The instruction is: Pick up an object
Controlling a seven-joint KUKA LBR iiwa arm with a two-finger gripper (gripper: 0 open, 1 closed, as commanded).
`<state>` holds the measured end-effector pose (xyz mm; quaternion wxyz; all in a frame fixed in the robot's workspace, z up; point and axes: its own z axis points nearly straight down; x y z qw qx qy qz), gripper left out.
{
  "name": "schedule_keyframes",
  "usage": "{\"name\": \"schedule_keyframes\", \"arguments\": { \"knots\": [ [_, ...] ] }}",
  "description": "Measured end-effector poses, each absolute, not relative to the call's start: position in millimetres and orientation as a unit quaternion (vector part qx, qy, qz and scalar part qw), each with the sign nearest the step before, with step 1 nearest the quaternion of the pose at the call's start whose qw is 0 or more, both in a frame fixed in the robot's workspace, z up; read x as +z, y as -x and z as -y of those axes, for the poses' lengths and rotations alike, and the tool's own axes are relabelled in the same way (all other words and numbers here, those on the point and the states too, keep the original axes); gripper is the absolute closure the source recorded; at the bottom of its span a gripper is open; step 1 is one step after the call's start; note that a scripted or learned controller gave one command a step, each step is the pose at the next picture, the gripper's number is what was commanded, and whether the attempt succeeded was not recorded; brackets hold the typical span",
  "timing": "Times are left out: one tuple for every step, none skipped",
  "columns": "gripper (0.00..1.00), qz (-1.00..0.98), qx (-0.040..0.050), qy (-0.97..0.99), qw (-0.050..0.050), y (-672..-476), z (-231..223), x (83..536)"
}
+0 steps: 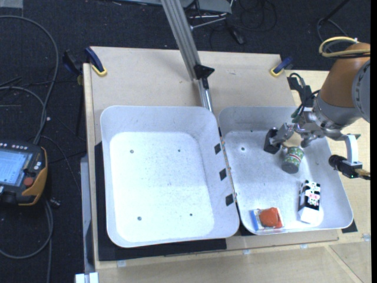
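My gripper (298, 139) hangs over the back middle of the right bin (247, 122), on the arm that comes in from the right. Directly below it, and touching or nearly touching it, is a small grey-green can (292, 159) tilted on the bin floor. I cannot tell whether the can is between the fingers. A black-and-white cow-patterned carton (310, 202) lies near the bin's front right corner. A red lump on a blue-and-white packet (270, 218) rests at the bin's front edge.
The left bin (112, 122) lies beside the right one, their rims meeting at the centre with black clips (224, 173). A slanted metal pole (182, 34) rises from behind the bins. Yellow clamps (97, 69) hold the board's back corners.
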<state>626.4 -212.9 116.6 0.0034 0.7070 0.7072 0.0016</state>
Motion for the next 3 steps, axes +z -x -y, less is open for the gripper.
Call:
{"name": "schedule_keyframes", "arguments": {
  "knots": [
    [0.00, -0.708, 0.0010, -0.707, 0.001, -570.6, 166, 90],
    [0.00, -0.707, -0.0012, -0.707, -0.002, -650.2, 188, 90],
    [0.00, -0.708, 0.0009, -0.707, 0.001, -580.8, 137, 91]
  ]
}}
